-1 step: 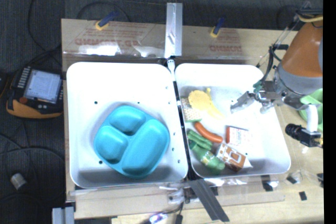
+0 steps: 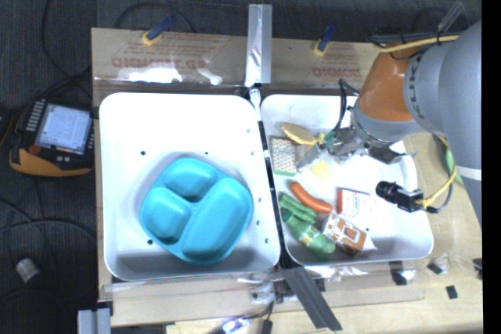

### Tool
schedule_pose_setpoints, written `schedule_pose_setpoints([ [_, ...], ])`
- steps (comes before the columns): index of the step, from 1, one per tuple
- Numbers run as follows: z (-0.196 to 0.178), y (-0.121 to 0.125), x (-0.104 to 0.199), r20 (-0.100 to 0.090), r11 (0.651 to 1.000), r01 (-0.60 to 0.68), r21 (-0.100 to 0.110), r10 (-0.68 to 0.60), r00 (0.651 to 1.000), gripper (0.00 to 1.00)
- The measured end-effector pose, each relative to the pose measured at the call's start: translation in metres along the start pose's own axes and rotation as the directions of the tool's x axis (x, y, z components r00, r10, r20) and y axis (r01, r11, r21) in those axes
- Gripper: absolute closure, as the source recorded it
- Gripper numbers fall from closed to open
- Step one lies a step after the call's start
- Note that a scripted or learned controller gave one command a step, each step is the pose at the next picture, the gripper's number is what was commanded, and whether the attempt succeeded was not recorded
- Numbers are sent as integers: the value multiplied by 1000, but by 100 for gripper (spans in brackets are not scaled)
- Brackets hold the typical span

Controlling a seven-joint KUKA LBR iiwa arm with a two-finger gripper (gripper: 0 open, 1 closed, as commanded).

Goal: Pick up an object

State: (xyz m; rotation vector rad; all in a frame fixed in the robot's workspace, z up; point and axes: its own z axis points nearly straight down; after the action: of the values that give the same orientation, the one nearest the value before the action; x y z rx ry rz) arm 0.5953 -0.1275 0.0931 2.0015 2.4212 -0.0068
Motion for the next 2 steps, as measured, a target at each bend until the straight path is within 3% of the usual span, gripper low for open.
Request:
schedule_pose_setpoints([
  [1,-9,0,1,-3,1000,-1,0,1,1000,100],
  [2,-90,6,52,-2,992,-129,-1,129,992,100],
])
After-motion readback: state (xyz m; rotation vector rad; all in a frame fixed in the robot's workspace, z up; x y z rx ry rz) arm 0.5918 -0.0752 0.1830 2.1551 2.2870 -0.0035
